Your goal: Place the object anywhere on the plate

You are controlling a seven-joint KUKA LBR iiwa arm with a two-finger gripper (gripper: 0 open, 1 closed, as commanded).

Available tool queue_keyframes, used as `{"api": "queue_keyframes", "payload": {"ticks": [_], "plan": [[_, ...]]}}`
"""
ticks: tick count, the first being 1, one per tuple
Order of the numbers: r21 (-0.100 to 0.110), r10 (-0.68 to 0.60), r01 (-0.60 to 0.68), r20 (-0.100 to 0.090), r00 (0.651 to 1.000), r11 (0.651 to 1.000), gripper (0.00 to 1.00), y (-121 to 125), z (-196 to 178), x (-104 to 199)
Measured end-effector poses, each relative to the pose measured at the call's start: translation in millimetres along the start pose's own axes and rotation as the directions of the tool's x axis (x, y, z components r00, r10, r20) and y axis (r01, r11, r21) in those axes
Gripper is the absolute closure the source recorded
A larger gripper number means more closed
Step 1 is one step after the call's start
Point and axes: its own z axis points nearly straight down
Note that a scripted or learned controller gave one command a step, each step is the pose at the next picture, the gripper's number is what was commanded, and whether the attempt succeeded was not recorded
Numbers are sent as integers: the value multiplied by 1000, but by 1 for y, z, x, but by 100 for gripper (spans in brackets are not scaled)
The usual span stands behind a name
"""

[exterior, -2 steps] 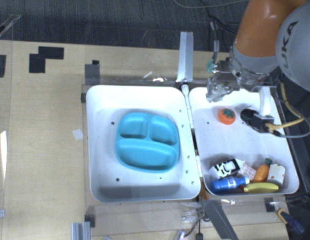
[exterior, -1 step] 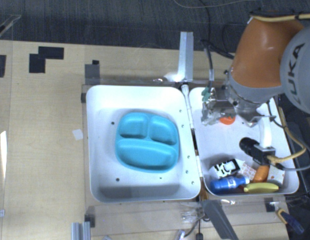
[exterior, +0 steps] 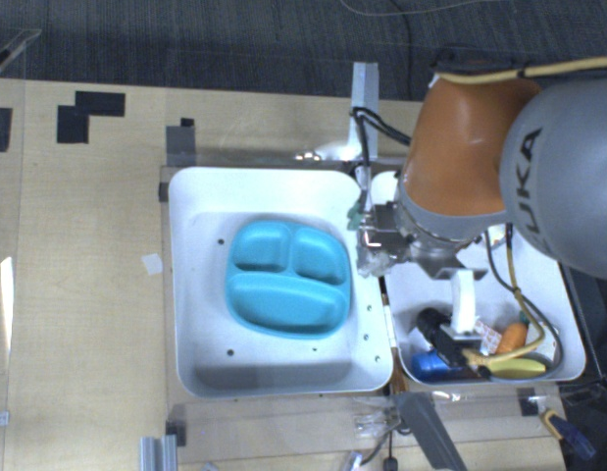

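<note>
Two shallow white bins sit side by side on the pale wooden bench (exterior: 77, 292). In the left bin (exterior: 200, 292) lies a blue plate (exterior: 283, 307), rounded and split into three compartments, two smaller ones on the far side and one long one on the near side. It rests flat, a little toward the right of that bin's floor, with its right edge near the wall shared with the neighbouring bin. The arm (exterior: 563, 184) reaches in from the right, and its grey body and orange band cover much of the right bin (exterior: 413, 292). The gripper (exterior: 379, 241) hangs below the wrist over the divide between the two bins, just beside the plate's right edge. From above, its metal housing hides what lies beneath, so I cannot tell whether it is wide, narrow or holding anything. The loose things lie clustered at the near end of the right bin, well apart from the plate. A blue object (exterior: 430, 366) sits toward the near-left corner, a yellow banana (exterior: 514, 368) lies along the near wall, and an orange carrot (exterior: 515, 336) lies just behind the banana, with a small white and red piece (exterior: 489, 340) beside it. Which of these is the task's object cannot be told; all lie in the right bin, across the divide from the plate.
</note>
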Motion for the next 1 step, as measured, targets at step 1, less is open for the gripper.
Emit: {"api": "queue_keyframes", "payload": {"ticks": [1], "plan": [[0,0,0,0,1000,1000,0,0,0,0]]}}
